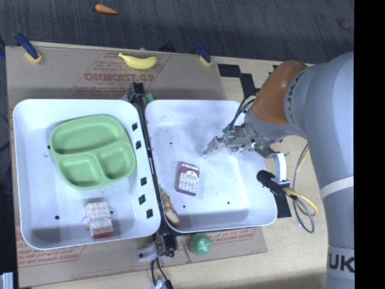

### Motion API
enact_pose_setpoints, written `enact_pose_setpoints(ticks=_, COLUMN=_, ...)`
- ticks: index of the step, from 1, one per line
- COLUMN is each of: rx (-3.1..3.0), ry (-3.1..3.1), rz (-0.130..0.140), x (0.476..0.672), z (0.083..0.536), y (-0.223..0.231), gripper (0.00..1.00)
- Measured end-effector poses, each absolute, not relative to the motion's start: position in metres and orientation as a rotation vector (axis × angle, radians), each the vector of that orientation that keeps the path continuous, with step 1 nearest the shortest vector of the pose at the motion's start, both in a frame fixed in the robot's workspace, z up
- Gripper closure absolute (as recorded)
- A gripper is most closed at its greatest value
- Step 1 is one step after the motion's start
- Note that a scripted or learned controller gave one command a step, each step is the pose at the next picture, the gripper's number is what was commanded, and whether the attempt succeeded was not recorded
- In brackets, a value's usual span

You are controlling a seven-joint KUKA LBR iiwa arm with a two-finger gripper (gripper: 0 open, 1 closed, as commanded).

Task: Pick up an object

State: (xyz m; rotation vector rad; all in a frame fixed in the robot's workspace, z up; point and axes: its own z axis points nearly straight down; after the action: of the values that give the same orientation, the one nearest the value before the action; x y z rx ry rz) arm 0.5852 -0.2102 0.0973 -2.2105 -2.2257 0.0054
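The bench is covered with brown printed cardboard [108, 77], held by blue clamps [27, 48] at its far edge; dark ribbed flooring lies beyond, with a small orange item [106, 8] on it. A yellow banana [138, 60] rests on the cardboard behind the bins.

The left bin [24, 161], white and shallow with rounded corners, contains a pale green compartmented tray [91, 150] and, nearer the front, a small wrapped packet [98, 218].

The right bin [240, 206] contains a flat red-and-white card box [188, 179] near its centre, lying apart from the gripper [212, 147]. The gripper is above the bin floor; its fingers look closed, with nothing between them.

A green ball [200, 244] sits on the cardboard in front of the right bin.
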Motion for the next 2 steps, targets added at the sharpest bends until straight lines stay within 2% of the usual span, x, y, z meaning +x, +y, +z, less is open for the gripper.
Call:
enact_pose_setpoints(ticks=1, rx=-2.218, ry=-2.224, rz=0.000, x=0.563, z=0.165, y=-0.211, gripper=0.00)
enact_pose_setpoints(ticks=2, rx=-2.215, ry=-2.225, rz=-0.001, x=0.633, z=0.162, y=-0.210, gripper=0.00)
